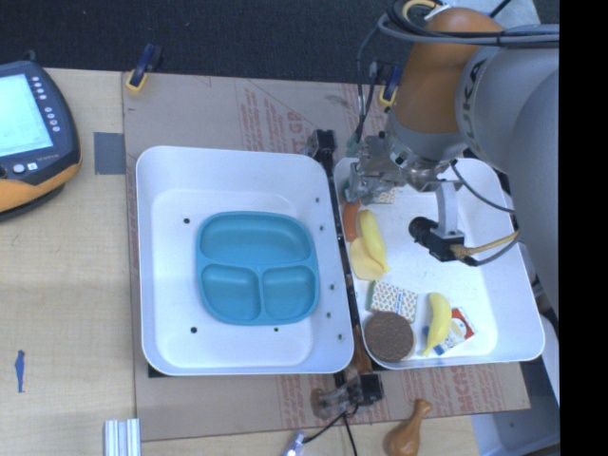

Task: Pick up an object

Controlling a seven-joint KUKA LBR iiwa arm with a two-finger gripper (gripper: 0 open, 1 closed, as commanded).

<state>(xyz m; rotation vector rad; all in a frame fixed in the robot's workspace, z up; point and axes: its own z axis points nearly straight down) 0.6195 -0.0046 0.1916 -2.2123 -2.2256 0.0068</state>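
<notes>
Yellow toy (370, 245) lies below the lowered end effector (366, 186), grip state unclear.

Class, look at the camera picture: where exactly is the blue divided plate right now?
The blue divided plate lies flat in the middle of the left white bin, across the divider from the right white bin holding the banana.

Yellow corn (370, 245), small banana (436, 320), brown round cookie (389, 336), lying in right bin (508, 283)

On the table (66, 283), two bins sit side by side. The left bin (161, 340) holds a divided tray (256, 266). The right bin (508, 302) holds a banana (437, 319), a round cookie (389, 337) and a cracker packet (393, 300) near its front edge.
</notes>
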